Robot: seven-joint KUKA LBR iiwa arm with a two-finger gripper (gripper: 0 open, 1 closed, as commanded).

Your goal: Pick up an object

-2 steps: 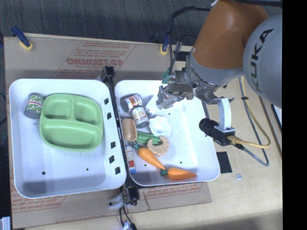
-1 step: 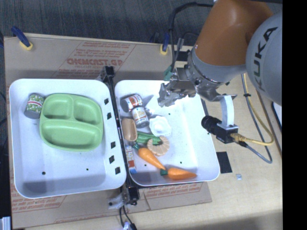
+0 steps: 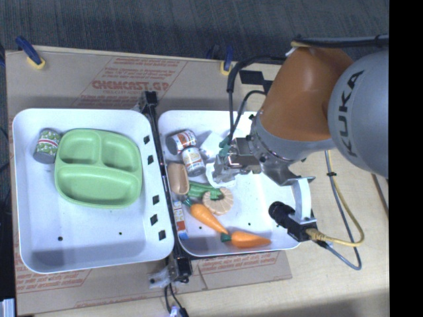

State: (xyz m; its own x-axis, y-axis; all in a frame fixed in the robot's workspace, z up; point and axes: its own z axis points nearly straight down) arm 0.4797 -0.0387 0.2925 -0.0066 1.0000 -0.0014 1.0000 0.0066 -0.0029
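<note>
My gripper hangs low over the middle of the right bin, under the arm's orange band. Just to its left lie two small cans. A tan bun-shaped piece lies beside the bin's left wall. Below the gripper sit a green leafy piece and a round beige slice. Two orange carrots lie near the front wall. The wrist hides what is straight beneath the gripper.
The left bin holds a green divided plate and a small can in its far left corner. A black divider runs between the bins. A yellow cable loops off the arm at the right.
</note>
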